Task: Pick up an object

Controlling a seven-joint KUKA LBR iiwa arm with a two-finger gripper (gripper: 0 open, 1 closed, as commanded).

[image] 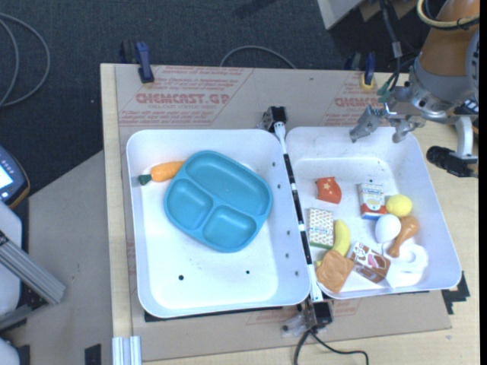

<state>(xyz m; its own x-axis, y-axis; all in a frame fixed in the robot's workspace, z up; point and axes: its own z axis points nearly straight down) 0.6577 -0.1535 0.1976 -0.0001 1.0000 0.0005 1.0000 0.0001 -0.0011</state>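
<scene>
My gripper (384,126) hangs over the far rim of the right bin (358,147), its two fingers spread apart with nothing between them. Below it in that bin lie a red carton (329,190), a small white and red box (372,199), a yellow lemon (399,205), a white egg (387,227), a drumstick (404,234), a banana (342,237), a checked packet (320,226), a tan wedge (333,271) and a brown wrapper (370,262). All of them rest apart from the gripper.
The left bin (152,257) holds a blue divided plate (218,200) and an orange carrot (163,172) at its far left corner. A black clip rail (293,196) runs between the two bins. Cables and a blue clamp (142,55) sit at the bench's far edge.
</scene>
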